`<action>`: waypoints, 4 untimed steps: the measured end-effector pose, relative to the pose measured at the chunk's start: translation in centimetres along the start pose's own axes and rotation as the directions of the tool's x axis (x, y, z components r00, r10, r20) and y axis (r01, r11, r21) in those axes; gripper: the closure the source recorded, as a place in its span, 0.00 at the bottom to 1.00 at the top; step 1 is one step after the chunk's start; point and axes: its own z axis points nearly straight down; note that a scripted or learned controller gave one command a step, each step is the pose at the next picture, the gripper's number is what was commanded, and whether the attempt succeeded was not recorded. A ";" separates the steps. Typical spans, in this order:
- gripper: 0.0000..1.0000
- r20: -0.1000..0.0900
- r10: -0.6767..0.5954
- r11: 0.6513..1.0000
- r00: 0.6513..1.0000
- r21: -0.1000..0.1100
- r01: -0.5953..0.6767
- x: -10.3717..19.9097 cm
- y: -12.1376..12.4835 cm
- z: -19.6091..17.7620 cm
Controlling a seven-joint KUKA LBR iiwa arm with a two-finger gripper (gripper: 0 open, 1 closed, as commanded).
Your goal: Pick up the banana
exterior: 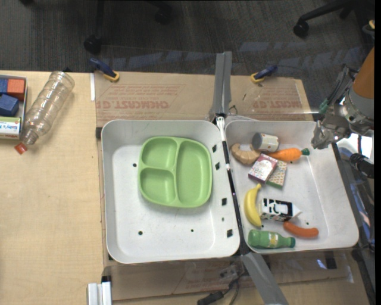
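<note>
Tool (322,138) above right bin's rim (351,196) — banana (253,205) untouched

Dark grey carpet floor (178,30); office-chair caster bases (324,15) at top; light wooden bench (47,208) below.

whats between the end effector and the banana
In the camera view, the carrot and the small pink box lie between the end effector and the banana.
</note>
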 end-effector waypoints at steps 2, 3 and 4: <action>1.00 0.005 -0.006 1.000 1.000 0.002 0.006 0.0 0.1 -1.7; 1.00 0.007 -0.008 1.000 1.000 0.002 0.008 0.0 0.1 -2.6; 1.00 0.010 -0.010 1.000 1.000 0.002 0.010 0.0 0.2 -3.5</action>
